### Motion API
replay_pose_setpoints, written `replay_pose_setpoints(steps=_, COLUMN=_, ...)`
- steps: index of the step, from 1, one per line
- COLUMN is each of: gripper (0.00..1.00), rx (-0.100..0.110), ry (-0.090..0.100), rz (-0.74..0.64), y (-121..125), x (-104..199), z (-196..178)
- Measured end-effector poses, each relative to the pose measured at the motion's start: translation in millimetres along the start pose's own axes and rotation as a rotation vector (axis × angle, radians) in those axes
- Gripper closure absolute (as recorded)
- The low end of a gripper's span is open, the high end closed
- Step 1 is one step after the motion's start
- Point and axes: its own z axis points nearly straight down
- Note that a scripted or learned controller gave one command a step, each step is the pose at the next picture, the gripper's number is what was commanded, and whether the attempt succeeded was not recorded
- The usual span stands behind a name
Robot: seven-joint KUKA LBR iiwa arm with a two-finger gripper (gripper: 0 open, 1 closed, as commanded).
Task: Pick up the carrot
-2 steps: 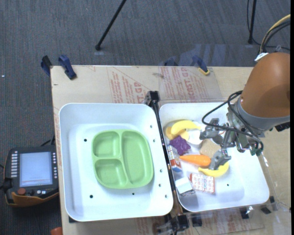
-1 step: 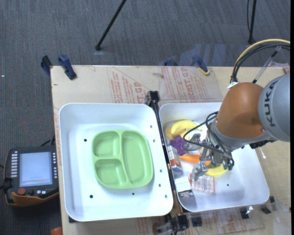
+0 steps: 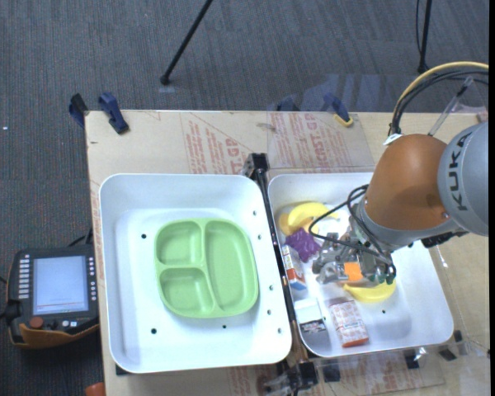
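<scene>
A small orange piece, the carrot [image 3: 352, 270], shows in the right bin [image 3: 425, 320], right under the grey gripper [image 3: 343, 264]. The gripper is down low in the bin's middle, and its body covers most of the carrot. The carrot lies against a yellow toy [image 3: 373, 292] just below and to the right of it. The arm's orange band [image 3: 404, 184] hangs over the bin's upper right part and hides what is beneath.
In the right bin lie a yellow banana-like toy [image 3: 307, 215], a purple object [image 3: 302, 242], a red-and-white packet [image 3: 347, 321], a small white box [image 3: 308, 311] and a tube [image 3: 289, 264] along the left wall. The left bin [image 3: 120, 221] holds a green divided plate [image 3: 206, 267].
</scene>
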Motion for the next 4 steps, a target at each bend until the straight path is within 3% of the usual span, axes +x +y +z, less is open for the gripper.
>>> replay_pose_setpoints(steps=1, gripper=1.0, rx=0.001, ry=0.007, rz=0.216, y=46, x=62, z=-84)
replay_pose_setpoints(steps=2, gripper=1.0, rx=0.006, ry=0.011, rz=0.695, y=95, x=75, z=-87)
replay_pose_setpoints(steps=3, gripper=1.0, rx=0.005, ry=0.01, rz=0.536, y=-12, x=42, z=-82)
replay_pose_setpoints(steps=4, gripper=1.0, rx=0.005, ry=0.01, rz=0.453, y=-1, x=71, z=18)
